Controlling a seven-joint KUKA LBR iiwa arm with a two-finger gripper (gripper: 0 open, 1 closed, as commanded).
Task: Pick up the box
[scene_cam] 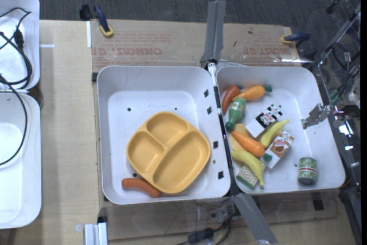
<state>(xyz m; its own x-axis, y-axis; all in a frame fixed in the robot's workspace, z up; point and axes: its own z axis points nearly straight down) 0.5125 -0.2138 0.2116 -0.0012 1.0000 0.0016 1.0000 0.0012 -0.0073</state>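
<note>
Two small boxes lie in the right bin (pixel 298 89). A black-and-white patterned box (pixel 267 117) sits near the bin's middle, and a white and orange-brown box (pixel 279 147) lies just below it, against a yellow banana (pixel 274 131). A grey metal part that looks like my gripper (pixel 317 116) hangs over the bin's right side, to the right of both boxes and apart from them. Nothing is visibly held there.
The right bin also holds two carrots (pixel 252 92) (pixel 248 142), a red sausage (pixel 229 96), a green bottle (pixel 235 113), a second banana (pixel 248 160) and a green can (pixel 307 170). A yellow divided plate (pixel 168 151) and a sausage (pixel 140 186) lie in the left bin (pixel 114 100).
</note>
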